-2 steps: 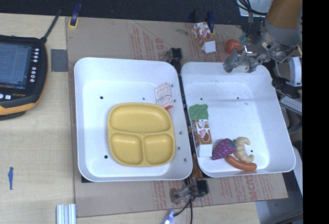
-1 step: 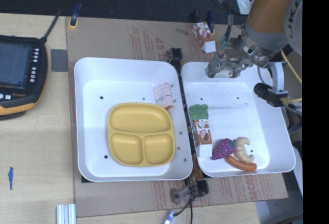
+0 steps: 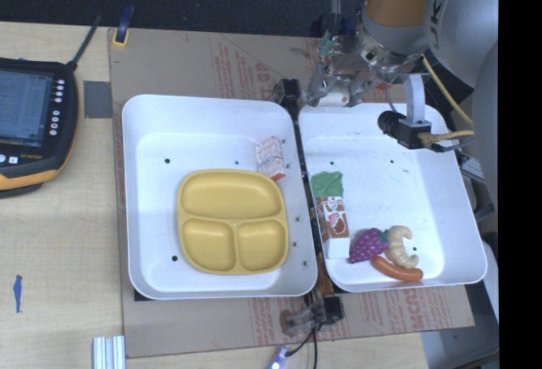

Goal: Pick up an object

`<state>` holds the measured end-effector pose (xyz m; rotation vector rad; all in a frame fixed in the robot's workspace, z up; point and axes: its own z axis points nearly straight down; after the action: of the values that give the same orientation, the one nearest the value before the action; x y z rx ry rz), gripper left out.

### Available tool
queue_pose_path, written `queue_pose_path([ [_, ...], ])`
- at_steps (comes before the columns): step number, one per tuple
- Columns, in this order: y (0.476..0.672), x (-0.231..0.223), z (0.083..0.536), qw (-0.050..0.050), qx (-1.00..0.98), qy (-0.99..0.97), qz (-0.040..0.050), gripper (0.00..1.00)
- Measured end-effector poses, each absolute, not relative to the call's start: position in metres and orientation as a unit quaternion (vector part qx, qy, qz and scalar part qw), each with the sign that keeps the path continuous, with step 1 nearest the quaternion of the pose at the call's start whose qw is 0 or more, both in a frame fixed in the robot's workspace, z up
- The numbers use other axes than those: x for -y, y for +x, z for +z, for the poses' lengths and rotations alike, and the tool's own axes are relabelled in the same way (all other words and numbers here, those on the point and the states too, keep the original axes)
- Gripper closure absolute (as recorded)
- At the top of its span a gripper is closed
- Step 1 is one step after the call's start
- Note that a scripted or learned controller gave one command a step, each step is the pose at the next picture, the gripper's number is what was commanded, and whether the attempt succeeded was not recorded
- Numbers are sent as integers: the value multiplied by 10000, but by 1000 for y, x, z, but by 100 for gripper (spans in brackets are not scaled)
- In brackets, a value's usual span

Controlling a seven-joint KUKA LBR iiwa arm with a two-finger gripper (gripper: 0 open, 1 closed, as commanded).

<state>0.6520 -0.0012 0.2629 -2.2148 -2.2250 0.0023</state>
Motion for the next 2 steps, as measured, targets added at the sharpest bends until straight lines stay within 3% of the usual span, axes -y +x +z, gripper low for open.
queue_pose_path([
  [1,621,32,234,12,7085,-7057,26,100],
  [2,623,-41,259,12,7090,-7052,11,100],
])
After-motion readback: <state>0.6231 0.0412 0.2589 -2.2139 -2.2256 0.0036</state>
